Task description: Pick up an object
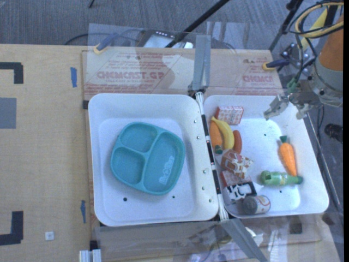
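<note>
Arm poised over the right bin, nothing picked.

The gripper (287, 107) hung open and empty at the bin's (316, 198) upper edge; the carrot (287, 155) lay just below, free to grasp.

My arm (331, 48): cut off by the frame at 3 o'clock, only wrist and orange band in view. My claw (288, 107): finger spread too blurred to judge. Small can (255, 204), 6 o'clock in the right bin (311, 201): label unreadable. Snack packet (235, 162): print too small.
</note>
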{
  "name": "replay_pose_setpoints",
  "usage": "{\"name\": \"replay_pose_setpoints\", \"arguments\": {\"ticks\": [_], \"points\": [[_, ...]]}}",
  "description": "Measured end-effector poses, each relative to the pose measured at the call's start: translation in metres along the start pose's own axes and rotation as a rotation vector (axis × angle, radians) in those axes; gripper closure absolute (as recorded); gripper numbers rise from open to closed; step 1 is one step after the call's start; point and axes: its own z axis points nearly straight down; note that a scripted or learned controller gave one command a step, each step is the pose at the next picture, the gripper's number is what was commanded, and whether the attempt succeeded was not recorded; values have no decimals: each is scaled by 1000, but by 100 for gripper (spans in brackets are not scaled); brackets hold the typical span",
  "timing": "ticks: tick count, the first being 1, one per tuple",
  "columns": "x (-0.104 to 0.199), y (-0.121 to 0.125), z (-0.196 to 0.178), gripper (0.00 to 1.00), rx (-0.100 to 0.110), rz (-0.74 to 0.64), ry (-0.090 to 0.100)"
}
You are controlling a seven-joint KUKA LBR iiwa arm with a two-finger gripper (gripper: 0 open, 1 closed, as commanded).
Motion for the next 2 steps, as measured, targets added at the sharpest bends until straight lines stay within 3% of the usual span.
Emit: {"name": "replay_pose_setpoints", "arguments": {"ticks": [1, 2], "points": [[-34, -22, 136, 0, -11, -1, -2], [-47, -23, 140, 0, -19, 9, 19]]}}
